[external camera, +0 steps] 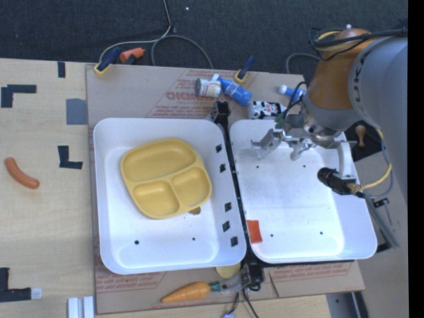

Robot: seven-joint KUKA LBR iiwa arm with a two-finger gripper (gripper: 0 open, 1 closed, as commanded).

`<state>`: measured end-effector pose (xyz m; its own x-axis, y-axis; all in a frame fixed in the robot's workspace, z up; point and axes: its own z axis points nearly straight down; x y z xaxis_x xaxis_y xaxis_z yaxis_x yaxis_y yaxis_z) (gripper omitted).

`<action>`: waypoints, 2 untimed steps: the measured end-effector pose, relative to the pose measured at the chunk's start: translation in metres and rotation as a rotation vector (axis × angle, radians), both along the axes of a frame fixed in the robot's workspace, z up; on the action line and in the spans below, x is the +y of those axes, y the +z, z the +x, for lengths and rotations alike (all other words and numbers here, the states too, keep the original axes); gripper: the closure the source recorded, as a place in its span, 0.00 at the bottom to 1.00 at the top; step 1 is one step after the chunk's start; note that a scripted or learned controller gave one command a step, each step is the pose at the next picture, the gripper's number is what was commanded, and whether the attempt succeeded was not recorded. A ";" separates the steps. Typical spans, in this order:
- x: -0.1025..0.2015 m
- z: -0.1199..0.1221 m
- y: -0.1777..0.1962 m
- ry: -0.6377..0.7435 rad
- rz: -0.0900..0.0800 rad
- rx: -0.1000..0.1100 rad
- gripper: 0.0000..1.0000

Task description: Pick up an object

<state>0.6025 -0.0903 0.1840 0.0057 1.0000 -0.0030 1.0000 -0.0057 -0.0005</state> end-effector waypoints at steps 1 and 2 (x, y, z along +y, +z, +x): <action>0.036 0.069 0.000 0.011 0.003 -0.005 0.00; -0.039 -0.026 0.034 -0.002 0.001 0.003 0.00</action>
<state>0.5761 -0.1288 0.2183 0.0081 1.0000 -0.0018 1.0000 -0.0081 -0.0039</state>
